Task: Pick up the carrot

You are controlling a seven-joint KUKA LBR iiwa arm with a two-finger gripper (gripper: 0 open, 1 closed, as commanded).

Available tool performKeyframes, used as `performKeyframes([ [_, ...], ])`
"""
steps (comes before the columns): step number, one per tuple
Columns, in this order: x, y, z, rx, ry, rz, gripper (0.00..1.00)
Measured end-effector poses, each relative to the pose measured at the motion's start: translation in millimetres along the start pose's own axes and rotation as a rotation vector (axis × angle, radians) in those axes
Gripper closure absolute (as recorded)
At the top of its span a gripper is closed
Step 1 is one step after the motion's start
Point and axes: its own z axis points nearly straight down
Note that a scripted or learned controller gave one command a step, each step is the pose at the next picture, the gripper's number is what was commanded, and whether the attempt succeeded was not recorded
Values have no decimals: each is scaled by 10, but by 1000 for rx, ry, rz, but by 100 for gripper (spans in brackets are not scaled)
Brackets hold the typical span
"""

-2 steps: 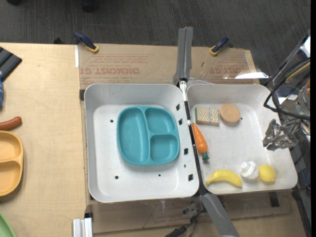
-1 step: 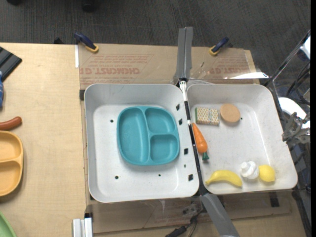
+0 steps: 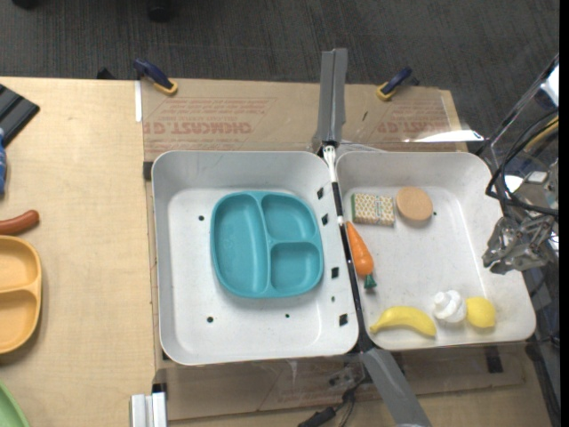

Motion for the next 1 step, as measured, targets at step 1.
performKeyframes([
  [1, 99, -130, -220, 4, -1, 3, 100],
])
